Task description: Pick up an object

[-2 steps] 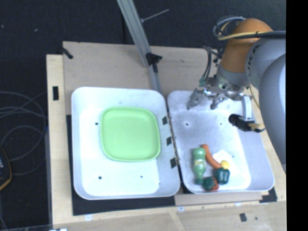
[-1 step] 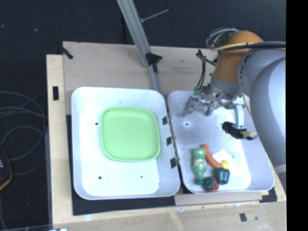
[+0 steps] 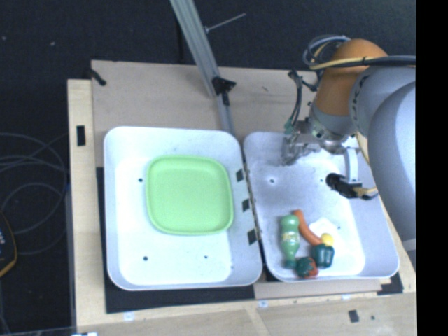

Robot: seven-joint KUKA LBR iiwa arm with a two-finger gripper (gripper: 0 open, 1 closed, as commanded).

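My gripper hangs over the far left part of the right bin, with bare bin floor under it and nothing seen between its fingers. The objects lie together at the near end of that bin: a green bottle-shaped toy, an orange carrot-like piece, a pale yellow piece, a dark teal block and a small dark green and red thing. They are well apart from the gripper, toward the near edge.
A light green square plate lies in the left bin. A grey metal post slants up from between the bins at the far side. The bench edge runs along the front.
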